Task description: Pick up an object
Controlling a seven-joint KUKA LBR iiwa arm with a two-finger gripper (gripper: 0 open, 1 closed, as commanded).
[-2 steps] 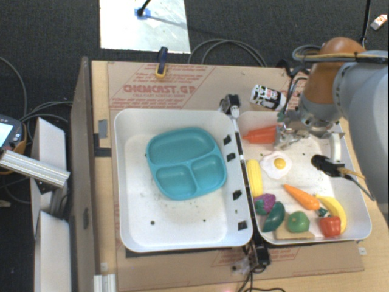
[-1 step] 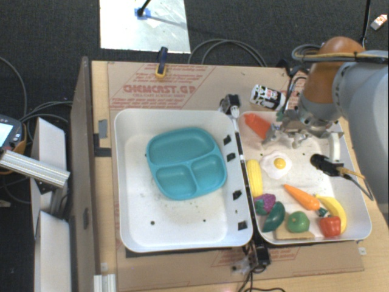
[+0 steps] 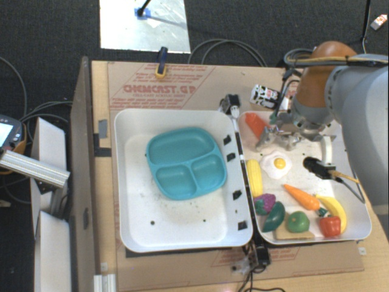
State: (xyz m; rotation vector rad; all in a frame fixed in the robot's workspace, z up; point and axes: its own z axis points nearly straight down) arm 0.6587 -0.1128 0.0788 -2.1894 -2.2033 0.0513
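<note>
End effector (image 3: pixel 281 137) hung low in right bin (image 3: pixel 358 224); finger state unclear; fried egg (image 3: pixel 276 165) lay just below it, toward camera.

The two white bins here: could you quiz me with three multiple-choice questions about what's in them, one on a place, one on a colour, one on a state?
1. Where does the divided tray lie?
A. left bin
B. right bin
C. on the cardboard

2. What colour is that tray?
A. red
B. teal
C. yellow

3. How does the gripper stand?
A. low over the right bin, near the fried egg
B. over the left bin
C. parked off the bench

Answers:
1 A, the tray sits alone in the left bin.
2 B, it is teal against the white.
3 A, the arm reaches in from the right and ends just above the egg.
</note>
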